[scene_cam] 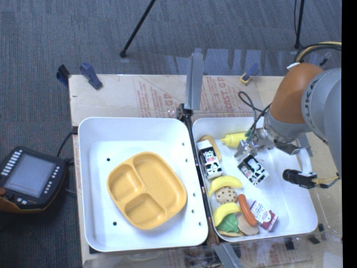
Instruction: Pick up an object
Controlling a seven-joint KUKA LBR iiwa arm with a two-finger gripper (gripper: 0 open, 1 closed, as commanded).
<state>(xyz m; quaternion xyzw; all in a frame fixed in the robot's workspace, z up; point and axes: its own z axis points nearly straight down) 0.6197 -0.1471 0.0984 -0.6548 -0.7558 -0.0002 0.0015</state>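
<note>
My gripper (249, 148) hangs over the upper middle of the right bin (295, 205). Just below it lies a small cow-patterned carton (254, 171), tilted; whether the gripper touches it I cannot tell. A yellow squeeze bottle (234, 139) lies just to the gripper's left. A second cow-patterned carton (210, 159) rests against the bin's left wall. Lower down are two bananas (224, 183) (225, 211), a cookie (226, 195), a sausage (246, 209) and a red-and-white packet (265, 215).
The left bin (95, 144) holds a yellow divided plate (146, 190). A green leaf toy (228, 223) sits at the right bin's bottom edge. A tablet (28, 177) lies on the floor at left. Tripod legs stand behind the bench.
</note>
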